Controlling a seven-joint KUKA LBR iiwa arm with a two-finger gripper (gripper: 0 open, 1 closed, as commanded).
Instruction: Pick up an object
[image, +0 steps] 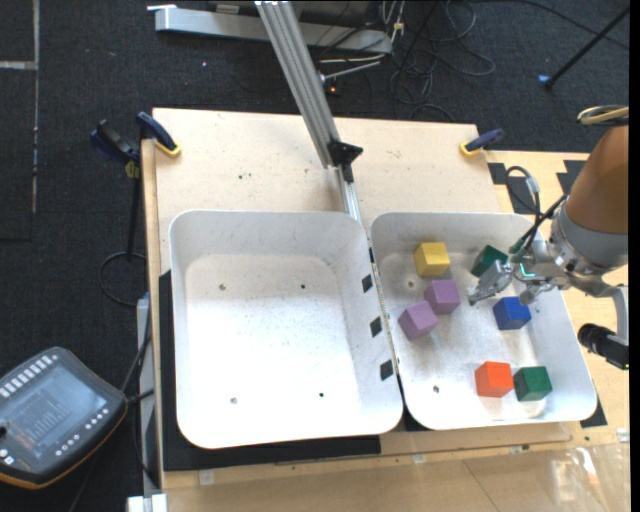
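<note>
The right bin (560, 330) holds several small blocks. A yellow cube (432, 258) lies at its back, with two purple cubes (442, 296) (418, 320) in front of it. An orange cube (493, 379) and a green cube (533, 382) sit side by side near the front rim. My gripper (506, 290) hangs low over the bin's right half, open, with nothing between its fingers. A dark green block (489, 260) lies just behind its left finger. A blue cube (512, 314) sits right below and in front of the fingertips.
The left bin (200, 240) stands beside the right one. A slanted metal pole (305, 85) comes down to the divide between the bins at the back. A control pendant (50, 412) lies off the bench at the front left.
</note>
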